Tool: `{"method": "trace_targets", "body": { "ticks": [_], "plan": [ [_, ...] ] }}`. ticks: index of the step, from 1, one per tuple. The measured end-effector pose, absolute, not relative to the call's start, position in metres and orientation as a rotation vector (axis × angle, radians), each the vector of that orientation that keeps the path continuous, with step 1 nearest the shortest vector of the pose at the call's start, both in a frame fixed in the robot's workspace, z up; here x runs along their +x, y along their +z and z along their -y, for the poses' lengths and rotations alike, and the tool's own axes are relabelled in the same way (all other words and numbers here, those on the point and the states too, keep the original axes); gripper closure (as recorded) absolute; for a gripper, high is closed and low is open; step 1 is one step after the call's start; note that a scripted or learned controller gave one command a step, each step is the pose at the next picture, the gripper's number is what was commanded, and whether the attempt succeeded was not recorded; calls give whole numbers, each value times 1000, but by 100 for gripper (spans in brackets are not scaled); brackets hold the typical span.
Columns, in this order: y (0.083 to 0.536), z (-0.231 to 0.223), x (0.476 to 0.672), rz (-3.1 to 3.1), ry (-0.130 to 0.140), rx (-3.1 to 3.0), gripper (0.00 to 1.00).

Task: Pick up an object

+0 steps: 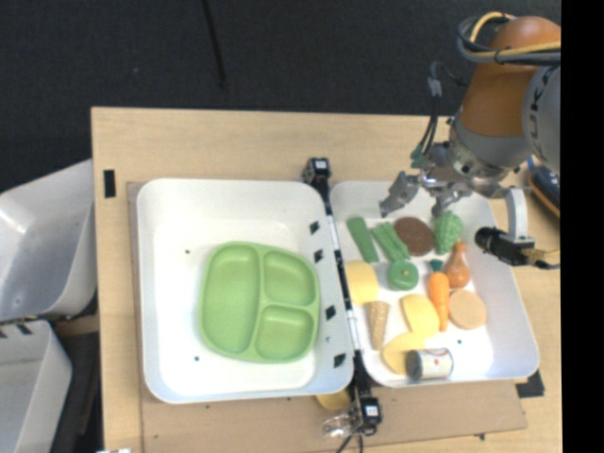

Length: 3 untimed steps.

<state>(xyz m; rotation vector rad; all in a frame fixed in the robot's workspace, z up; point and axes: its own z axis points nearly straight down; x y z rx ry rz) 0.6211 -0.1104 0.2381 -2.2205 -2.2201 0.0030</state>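
Observation:
My gripper [420, 194] hangs over the back edge of the right bin [505, 343], its two fingers spread open with nothing between them. Just in front of it lie a brown oval piece [413, 234] and a green broccoli [447, 226]. Two green sticks [361, 237] lie to the left of those. Further forward are a green ring [403, 274], an orange carrot [439, 293], a small orange pear shape [458, 270], a yellow block [360, 281], a tan cone [377, 321], a round tan disc [466, 310] and a small can [429, 363].
The left bin [170, 253] holds a green divided plate [258, 300]. The arm's orange band [495, 83] rises at the upper right. A black clip [317, 169] sits where the two bins meet at the back.

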Motion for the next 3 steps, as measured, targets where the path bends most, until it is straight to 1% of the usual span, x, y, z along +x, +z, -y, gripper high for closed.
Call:
{"method": "trace_targets", "body": {
  "ticks": [1, 2, 3],
  "plan": [
    [195, 89, 551, 2212, 13, -2216, 0],
    [198, 55, 487, 2212, 8, -2221, 0],
    [205, 58, 490, 2207, 12, -2228, 100]
  ]
}}
